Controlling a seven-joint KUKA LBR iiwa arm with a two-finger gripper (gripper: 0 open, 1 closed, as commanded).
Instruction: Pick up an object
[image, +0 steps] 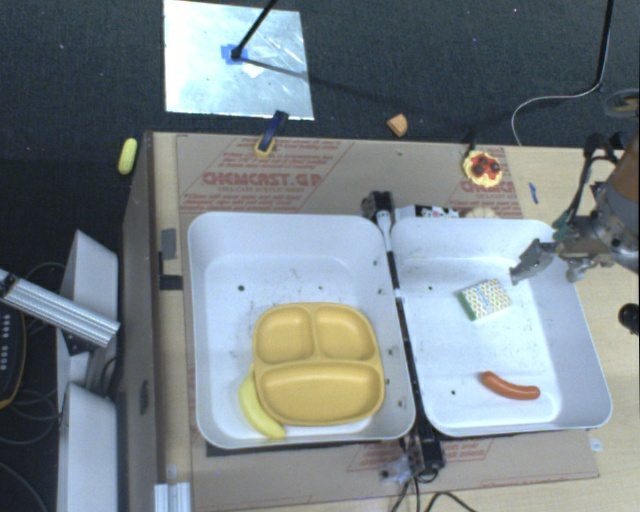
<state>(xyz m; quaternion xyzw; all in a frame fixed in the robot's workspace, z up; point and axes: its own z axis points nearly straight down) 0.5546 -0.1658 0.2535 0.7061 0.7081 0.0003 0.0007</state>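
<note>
Patterned block (485, 298): flat on the right bin's (570, 345) floor, upper middle, apart from the walls, so reachable from above
Claw (530, 263): just up and right of the block, above the bin; open or clenched cannot be told; nothing seen in its grip
Toy sausage (510, 386): lower in the same bin, well apart
Left bin (215, 300): yellow divided tray (318, 362), banana (258, 410) tucked against its lower left edge, harder to reach

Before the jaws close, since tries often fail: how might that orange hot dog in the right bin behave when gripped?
The hot dog looks round and slim, so it may roll on the flat bin floor. Its glossy look suggests smooth plastic, perhaps slippery. It seems small, probably light.
</note>
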